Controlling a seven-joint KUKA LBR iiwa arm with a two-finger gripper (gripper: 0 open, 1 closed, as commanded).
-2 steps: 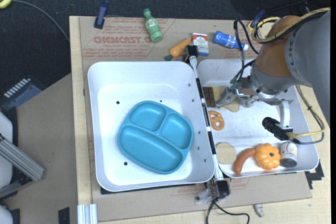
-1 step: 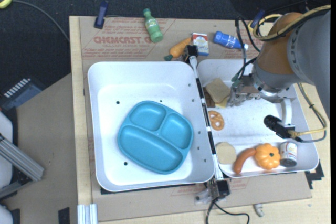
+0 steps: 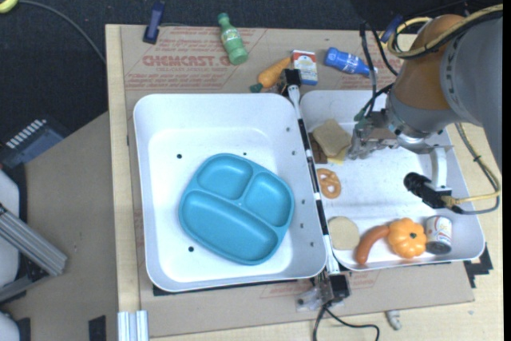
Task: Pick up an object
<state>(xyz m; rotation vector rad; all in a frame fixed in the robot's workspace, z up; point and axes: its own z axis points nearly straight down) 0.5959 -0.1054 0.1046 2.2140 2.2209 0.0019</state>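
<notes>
Bright, even overhead light, soft shadows, slightly soft focus throughout.

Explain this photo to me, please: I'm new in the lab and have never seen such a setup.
One camera looks down at a slant on a bench with two white bins. The grey and orange machine on the right is a robot arm; its gripper hangs low in the right bin, beside a bread slice. Whether it holds anything cannot be told. That bin also holds a pretzel, a pumpkin and a small can. The left bin holds a blue divided plate. A green bottle and a blue bottle lie behind the bins.
</notes>
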